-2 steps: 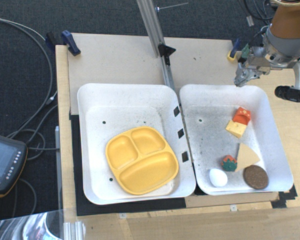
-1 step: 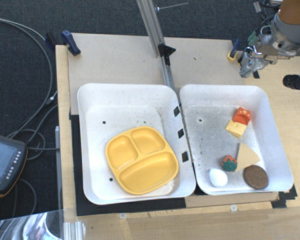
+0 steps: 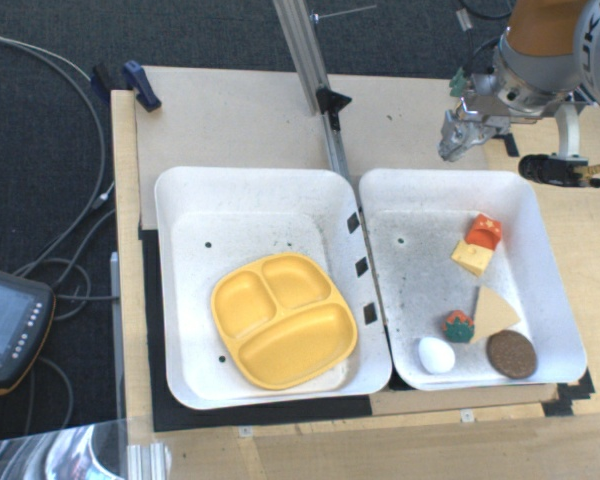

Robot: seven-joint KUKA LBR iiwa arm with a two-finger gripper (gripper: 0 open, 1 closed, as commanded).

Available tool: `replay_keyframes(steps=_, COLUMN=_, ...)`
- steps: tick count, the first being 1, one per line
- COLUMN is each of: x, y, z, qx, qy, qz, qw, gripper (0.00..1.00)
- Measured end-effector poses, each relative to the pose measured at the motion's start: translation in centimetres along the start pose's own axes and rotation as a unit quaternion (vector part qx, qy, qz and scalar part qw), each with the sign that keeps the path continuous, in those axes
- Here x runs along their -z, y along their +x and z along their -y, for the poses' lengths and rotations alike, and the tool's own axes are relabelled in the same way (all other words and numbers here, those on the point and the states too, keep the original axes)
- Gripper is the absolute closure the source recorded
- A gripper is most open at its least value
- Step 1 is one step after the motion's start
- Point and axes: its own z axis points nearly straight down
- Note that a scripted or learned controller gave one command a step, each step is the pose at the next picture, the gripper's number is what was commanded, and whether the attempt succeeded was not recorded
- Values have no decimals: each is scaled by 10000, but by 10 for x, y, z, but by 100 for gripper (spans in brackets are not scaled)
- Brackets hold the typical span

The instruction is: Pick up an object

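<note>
While the grey 2-finger gripper point(image 3: 454, 140) hangs above the bench, beyond the right white bin point(image 3: 400, 200), I cannot tell its finger state. Small orange block point(image 3: 484, 231) touches yellow cube point(image 3: 471, 258) w/ no gap, so a grasp may slip.

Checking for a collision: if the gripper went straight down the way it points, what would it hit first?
Probably the bare tan wooden bench, just behind the back rim of the right-hand shallow white bin. The gripper hangs above that strip; depth is unclear from one slanted view.
</note>
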Motion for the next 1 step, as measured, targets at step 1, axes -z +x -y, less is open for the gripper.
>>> replay_keyframes(steps=1, x=1, y=63, z=-2, qx=6, qy=0, qz=-5, qw=10000, gripper=100)
